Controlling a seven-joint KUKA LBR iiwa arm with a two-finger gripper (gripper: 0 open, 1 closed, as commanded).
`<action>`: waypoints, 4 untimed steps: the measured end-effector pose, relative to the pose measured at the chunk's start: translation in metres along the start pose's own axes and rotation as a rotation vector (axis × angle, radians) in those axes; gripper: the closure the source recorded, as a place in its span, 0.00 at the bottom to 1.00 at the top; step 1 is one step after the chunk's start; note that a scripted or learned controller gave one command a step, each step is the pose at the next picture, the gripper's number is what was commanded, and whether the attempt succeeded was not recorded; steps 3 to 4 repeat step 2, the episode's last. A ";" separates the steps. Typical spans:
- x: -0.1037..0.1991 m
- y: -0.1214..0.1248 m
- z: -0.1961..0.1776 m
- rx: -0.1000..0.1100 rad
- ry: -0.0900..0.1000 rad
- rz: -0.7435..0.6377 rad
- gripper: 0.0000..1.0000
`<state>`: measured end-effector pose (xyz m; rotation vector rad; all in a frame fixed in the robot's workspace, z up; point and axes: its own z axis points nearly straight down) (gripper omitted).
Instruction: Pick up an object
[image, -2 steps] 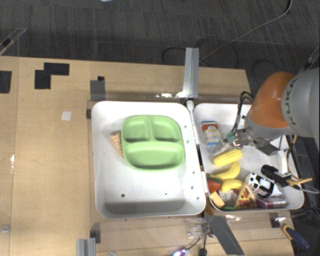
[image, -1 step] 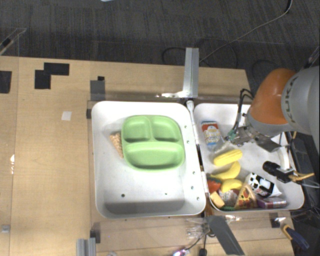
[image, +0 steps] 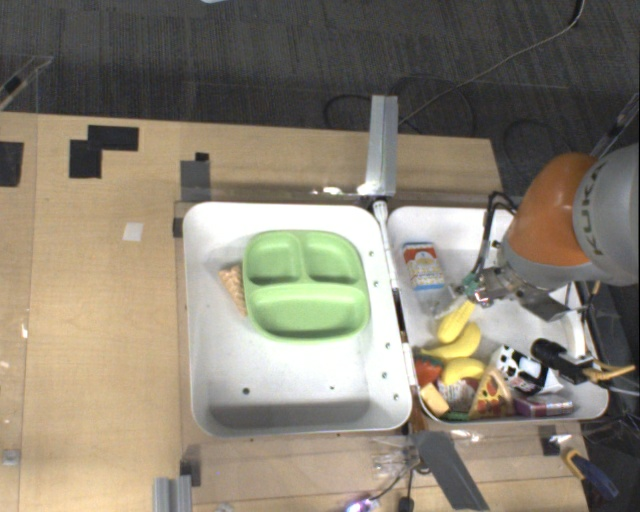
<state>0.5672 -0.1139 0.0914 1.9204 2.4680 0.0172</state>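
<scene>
The right bin (image: 455, 222) holds a heap of small toys. A clear bottle with a red-and-white label (image: 424, 268) lies at its far left. Two yellow bananas (image: 457, 335) lie in the middle. Along the near wall sit a pizza slice (image: 488, 393), a black-and-white toy (image: 516, 368) and a red piece (image: 428, 373). My gripper (image: 477, 291) hangs low over the middle of this bin, right at the upper tip of the top banana. The grey arm with its orange band (image: 555, 220) hides the bin's far right corner.
In the left bin (image: 280, 400) a green divided plate (image: 303, 283) lies upside up, with a tan waffle-like piece (image: 232, 288) sticking out from under its left edge. A metal post (image: 381, 145) stands between the bins at the back. Cables run along the right side.
</scene>
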 end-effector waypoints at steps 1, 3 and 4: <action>0.001 0.003 -0.011 -0.006 0.000 -0.001 1.00; 0.048 0.051 -0.095 0.011 0.003 0.052 1.00; 0.048 0.051 -0.095 0.011 0.003 0.052 1.00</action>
